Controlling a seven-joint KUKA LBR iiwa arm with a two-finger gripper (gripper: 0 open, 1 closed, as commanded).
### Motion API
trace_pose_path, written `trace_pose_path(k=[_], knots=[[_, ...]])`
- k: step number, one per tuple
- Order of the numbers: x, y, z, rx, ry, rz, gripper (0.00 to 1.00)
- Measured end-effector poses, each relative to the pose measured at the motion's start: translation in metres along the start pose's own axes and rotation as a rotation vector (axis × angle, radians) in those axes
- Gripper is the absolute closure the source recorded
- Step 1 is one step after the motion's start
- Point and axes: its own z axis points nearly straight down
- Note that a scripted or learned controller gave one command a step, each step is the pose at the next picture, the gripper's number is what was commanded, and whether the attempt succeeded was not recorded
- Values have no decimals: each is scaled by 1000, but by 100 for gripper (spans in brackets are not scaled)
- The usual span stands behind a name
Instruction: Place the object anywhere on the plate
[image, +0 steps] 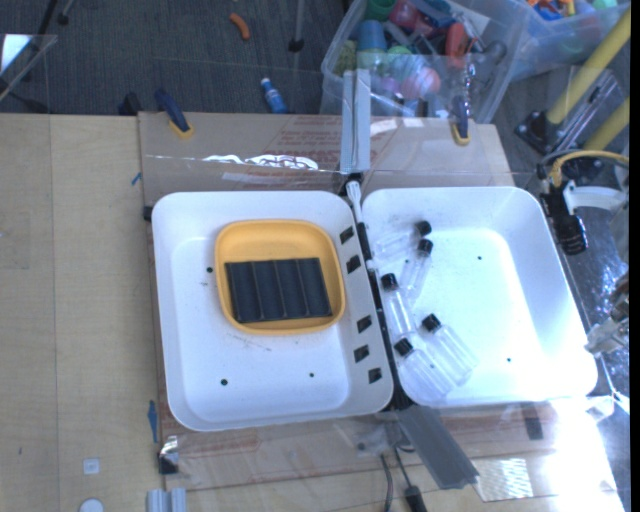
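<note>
Bench (70, 300) is lying pale and bare along the left side, carrying the two bins side by side, their inner walls touching down the middle.

Left bin (190, 400) is holding the yellow plate (280, 232), which is sitting a little toward the bin's far half, square-ish with rounded corners.

Black ridged block (278, 290) is lying flat on the plate, inside the rim and filling most of its floor, ribs running front to back. It is resting toward the plate's near edge.

Right bin (520, 300) is catching strong glare at its near right corner. Clear vials (440, 350) with black caps are lying scattered in its left half, some touching; I cannot count them through the glare.

Small black tabs (362, 325) are sitting in a row along the left bin's right wall.

Clear tote (430, 50) of coloured odds and ends is standing beyond the bins.

Gripper state: cannot tell from where I am standing.
</note>
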Motion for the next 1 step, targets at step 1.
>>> trace_pose_path(k=[1], knots=[[29,-26,-90,3,6,-296,100]])
